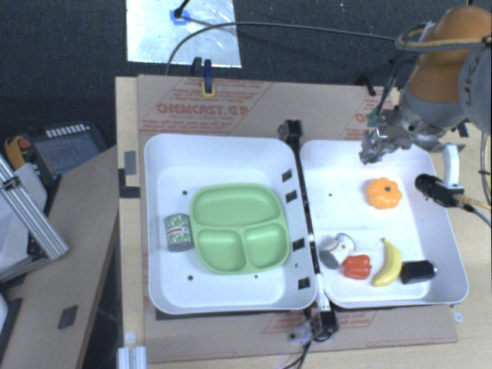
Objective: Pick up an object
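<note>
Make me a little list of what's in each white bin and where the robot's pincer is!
left bin: green divided plate, small can beside it
right bin: orange pumpkin, yellow banana, red pepper, black block, small white and grey thing
pincer: over the right bin's far edge, above the pumpkin in the view
holding: nothing seen

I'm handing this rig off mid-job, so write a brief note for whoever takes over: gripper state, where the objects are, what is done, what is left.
Gripper: hanging above the back edge of the right white bin, nothing seen between its tips; open or shut not readable.
Right bin: orange toy pumpkin, yellow banana, red pepper-like toy, small white-and-grey object, black block.
Left white bin: green divided plate, small labelled can beside it.
Done: no object lifted.
Left: grasp and raise one; the pumpkin lies nearest.
</note>
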{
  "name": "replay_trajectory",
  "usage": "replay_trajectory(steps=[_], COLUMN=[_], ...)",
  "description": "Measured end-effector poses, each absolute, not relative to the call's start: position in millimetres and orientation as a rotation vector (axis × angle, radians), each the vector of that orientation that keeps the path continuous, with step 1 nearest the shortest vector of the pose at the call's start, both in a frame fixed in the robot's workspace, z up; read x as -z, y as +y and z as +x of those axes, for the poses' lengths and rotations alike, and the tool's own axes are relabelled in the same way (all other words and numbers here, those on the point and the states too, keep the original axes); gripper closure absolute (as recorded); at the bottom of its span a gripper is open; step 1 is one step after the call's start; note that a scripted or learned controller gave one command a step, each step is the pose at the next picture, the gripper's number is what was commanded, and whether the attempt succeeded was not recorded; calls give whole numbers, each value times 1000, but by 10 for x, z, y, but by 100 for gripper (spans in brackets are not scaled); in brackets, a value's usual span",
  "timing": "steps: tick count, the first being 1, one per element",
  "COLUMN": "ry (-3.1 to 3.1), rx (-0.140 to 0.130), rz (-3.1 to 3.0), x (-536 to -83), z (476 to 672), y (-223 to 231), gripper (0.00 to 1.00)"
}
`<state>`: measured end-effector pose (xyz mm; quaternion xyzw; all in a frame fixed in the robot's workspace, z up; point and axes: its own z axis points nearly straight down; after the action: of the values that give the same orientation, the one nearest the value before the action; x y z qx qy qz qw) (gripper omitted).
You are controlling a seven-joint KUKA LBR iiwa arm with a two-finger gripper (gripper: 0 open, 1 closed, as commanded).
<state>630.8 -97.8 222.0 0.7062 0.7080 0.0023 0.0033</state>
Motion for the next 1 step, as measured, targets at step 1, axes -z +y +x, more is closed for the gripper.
replay_trajectory(steps=[1], ry=[2222], rx=[-6], rz=[2214], x=[-2584], z=[6321], y=[-981], gripper=[100])
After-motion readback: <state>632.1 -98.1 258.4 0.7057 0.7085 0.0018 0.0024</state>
